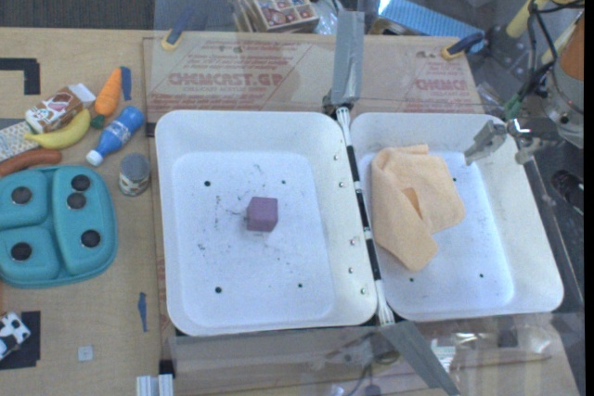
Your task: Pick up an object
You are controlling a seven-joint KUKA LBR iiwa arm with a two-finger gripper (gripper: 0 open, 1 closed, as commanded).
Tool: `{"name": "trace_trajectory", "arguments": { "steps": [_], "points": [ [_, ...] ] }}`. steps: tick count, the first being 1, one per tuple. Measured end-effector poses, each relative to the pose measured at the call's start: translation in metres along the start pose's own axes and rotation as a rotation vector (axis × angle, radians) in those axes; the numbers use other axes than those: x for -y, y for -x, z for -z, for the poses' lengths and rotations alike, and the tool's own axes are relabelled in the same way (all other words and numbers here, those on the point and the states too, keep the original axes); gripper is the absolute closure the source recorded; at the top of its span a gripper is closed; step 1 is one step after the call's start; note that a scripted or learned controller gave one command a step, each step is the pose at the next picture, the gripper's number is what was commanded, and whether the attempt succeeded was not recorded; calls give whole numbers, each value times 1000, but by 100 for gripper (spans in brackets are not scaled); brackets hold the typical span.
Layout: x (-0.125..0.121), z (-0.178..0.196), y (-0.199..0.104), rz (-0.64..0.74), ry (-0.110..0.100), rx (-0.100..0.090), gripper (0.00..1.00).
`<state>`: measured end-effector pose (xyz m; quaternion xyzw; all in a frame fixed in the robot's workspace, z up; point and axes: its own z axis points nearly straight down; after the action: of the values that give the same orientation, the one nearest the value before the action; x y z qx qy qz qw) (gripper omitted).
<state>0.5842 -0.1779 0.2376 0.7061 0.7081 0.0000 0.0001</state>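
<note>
Over the right bin's (548, 292) far right corner, the gripper (501, 142) hovered with jaws spread and holding nothing, so no pick had begun. Beneath and left lay a crumpled orange cloth (415, 199), its long axis running front-to-back. A purple block (262, 213) sat in the left bin (176, 144).
</note>
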Motion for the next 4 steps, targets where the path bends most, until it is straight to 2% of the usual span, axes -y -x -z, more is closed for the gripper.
{"name": "trace_trajectory", "arguments": {
  "steps": [1, 2, 3, 4],
  "points": [
    [-13, -124, -24, -54, 0, 0, 0],
    [9, -149, 2, 69, 6, -1, 0],
    [23, -148, -51, 224, 10, 2, 0],
    [22, -137, -48, 218, 15, 3, 100]
  ]
}}
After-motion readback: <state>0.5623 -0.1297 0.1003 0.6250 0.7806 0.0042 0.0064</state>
